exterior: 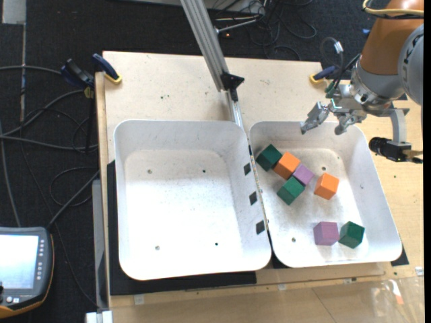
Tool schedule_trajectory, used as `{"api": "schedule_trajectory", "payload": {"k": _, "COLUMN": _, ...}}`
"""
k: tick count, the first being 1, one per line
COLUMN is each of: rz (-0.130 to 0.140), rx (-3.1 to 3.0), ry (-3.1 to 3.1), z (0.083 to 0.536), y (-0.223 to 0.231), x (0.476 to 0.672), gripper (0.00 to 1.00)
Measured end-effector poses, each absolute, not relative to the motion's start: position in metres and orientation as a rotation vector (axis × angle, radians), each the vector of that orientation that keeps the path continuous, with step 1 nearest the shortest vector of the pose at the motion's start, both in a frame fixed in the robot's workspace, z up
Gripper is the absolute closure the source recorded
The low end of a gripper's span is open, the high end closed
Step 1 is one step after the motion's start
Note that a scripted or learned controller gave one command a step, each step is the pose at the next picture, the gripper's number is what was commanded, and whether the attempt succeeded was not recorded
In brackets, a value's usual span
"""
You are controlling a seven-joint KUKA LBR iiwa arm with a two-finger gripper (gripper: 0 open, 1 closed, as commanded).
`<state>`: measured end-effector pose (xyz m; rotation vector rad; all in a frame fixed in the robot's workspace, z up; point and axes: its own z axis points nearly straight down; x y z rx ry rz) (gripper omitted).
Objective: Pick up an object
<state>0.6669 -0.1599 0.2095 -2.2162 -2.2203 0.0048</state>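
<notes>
Dark floor strewn with cables surrounds the pale table (168,86), which carries two shallow white bins side by side. Taking the right bin (377,200) as my landmark: every block lies inside it, while the left bin (182,200) sits touching its near-side wall. My claw (328,121) hangs above the right bin's far rim, fingers spread and released, with nothing between them, so by my reckoning the pick has not begun; choosing a block, descending, closing and lifting are all left. Toward the bin's far left corner a tight cluster sits together: a green block (269,157), an orange block (289,164), a pale purple block (304,175) and a second green block (291,191), each touching or almost touching a neighbour. A lone orange block (326,186) stands just beside that cluster, with bare floor around it, which looks like the easiest place to fit my fingers. Near the bin's front wall a purple block (326,233) and a green block (351,235) sit side by side, close to the rim, leaving less room there. A slanted metal pole (205,36) rises beyond the bin's left wall, well apart from my claw.
</notes>
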Motion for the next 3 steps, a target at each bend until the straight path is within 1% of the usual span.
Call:
{"api": "schedule_trajectory", "payload": {"k": 1, "rz": 0.002, "rx": -2.217, "ry": -2.226, "z": 0.213, "y": -0.16, "x": 0.668, "gripper": 0.0}}
{"api": "schedule_trajectory", "payload": {"k": 2, "rz": 0.006, "rx": -2.215, "ry": -2.222, "z": 0.159, "y": -0.149, "x": 0.667, "gripper": 0.0}}
{"api": "schedule_trajectory", "payload": {"k": 3, "rz": 0.002, "rx": -2.219, "ry": -2.222, "z": 0.099, "y": -0.142, "x": 0.667, "gripper": 0.0}}
